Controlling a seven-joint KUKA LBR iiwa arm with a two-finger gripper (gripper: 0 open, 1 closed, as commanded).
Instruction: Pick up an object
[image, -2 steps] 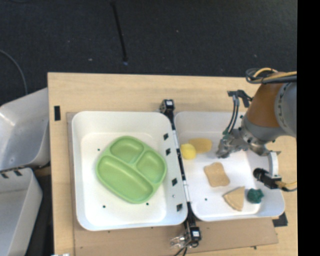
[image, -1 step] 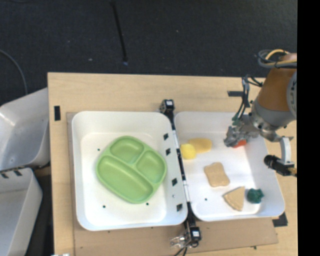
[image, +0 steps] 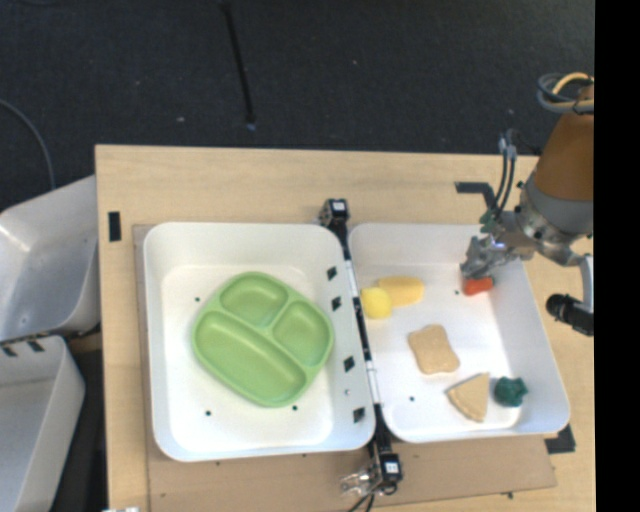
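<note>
Objects for picking are spread over the right bin (image: 535, 345); order below runs left to right.

Left bin (image: 165, 400): one green divided plate (image: 262, 338) is seen, lying flat near the middle, three compartments facing up.

Between the bins, a row of small black clips (image: 350, 330) is seen along the shared rims.

Right bin, left side: a yellow ball-like piece (image: 376, 303) is seen just beside a yellow oblong piece (image: 401, 290); the two appear to be touching. Below and right of them, a tan bread-slice shape (image: 434, 349) is lying flat. Further right, near the front rim, a tan wedge (image: 470, 396) is seen with a small dark green item (image: 510, 391) just beside its right edge.

Upper right of that bin: a small red-orange piece (image: 479, 286) is located at the back right, directly under the gripper (image: 484, 262). The gripper is low over it, and contact looks likely, but it is not clear that the piece sits between the fingers. Finger spread cannot be told, since the metal parts are blurred together. A grip on the piece is not confirmed.

The arm (image: 565, 170) is seen entering from the right edge, orange band above the grey wrist.
</note>
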